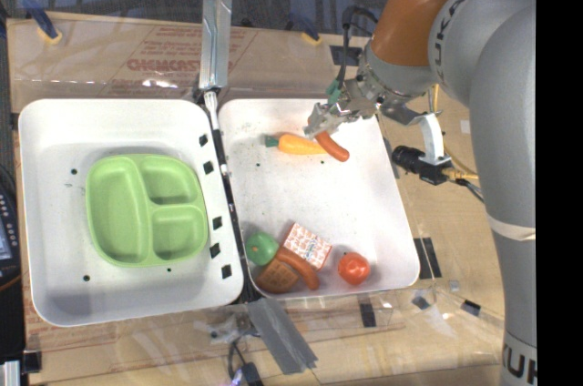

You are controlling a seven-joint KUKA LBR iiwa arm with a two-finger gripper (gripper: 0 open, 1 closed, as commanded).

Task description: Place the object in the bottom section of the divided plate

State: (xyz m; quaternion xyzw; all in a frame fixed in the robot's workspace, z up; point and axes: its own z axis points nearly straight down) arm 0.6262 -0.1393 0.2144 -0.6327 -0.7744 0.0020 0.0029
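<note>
Your gripper (324, 122) sits right over the sausage (333, 147), grip unclear, so it might grab the touching carrot (299, 144) instead.

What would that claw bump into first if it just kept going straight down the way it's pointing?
Most likely the orange sausage-shaped toy lying right under the gripper, beside the toy carrot in the right bin. Depth is hard to judge from this slanted view.

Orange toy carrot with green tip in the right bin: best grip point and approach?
Grip the orange toy carrot mid-body from above, fingers across its short width. It lies flat, long axis left to right. A red sausage-shaped toy touches its right end under the gripper, so stay left of it.
</note>
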